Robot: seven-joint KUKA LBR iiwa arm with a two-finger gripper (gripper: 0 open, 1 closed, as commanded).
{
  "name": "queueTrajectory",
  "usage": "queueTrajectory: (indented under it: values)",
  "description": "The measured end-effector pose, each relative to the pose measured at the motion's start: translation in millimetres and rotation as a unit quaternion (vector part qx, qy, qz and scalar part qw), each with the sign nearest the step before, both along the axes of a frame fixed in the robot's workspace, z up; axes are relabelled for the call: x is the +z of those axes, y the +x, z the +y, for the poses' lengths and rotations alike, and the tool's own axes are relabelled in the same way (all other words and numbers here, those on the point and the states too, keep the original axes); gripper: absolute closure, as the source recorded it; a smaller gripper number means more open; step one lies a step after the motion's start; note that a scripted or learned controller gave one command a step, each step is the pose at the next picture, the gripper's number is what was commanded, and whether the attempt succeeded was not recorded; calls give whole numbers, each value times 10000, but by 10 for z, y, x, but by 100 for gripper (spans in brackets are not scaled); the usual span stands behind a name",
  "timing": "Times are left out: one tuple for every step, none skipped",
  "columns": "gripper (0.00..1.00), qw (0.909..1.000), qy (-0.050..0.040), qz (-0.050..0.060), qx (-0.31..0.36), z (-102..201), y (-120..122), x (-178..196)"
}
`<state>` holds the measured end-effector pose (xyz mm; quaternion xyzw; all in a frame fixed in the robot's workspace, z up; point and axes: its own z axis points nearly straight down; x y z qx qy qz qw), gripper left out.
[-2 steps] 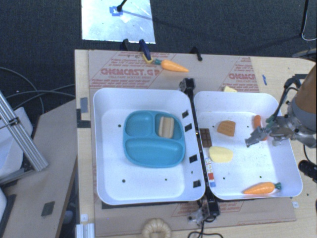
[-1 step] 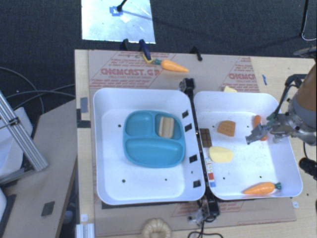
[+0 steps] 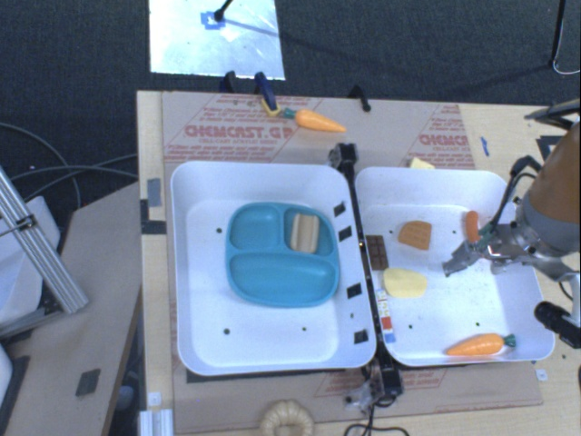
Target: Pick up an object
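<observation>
Your gripper point(image 3: 461, 262) hung low in the right bin point(image 3: 436, 184), near the yellow piece point(image 3: 405, 283). It seemed spread and held nothing. The pick was not done.

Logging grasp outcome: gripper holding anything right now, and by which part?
Nothing is held. The gripper hangs over the right bin, its tips over bare floor.

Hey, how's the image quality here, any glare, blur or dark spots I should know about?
Camera view: strong glare on the shiny silver sheet at the top; both shallow white bins are evenly lit with soft shadows; the grey arm's gripper looks slightly soft; the dark floor beyond the bench shows little detail; small toy foods like the orange carrot stay recognisable.
</observation>
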<state>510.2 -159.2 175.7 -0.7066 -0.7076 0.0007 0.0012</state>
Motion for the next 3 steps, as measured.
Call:
queueTrajectory:
  values:
    - [0, 10000, 3, 2, 1, 27, 7, -422]
    - [0, 10000, -1, -18, -3, 29, 15, -919]
    - [100, 10000, -4, -30, -4, 25, 23, -801]
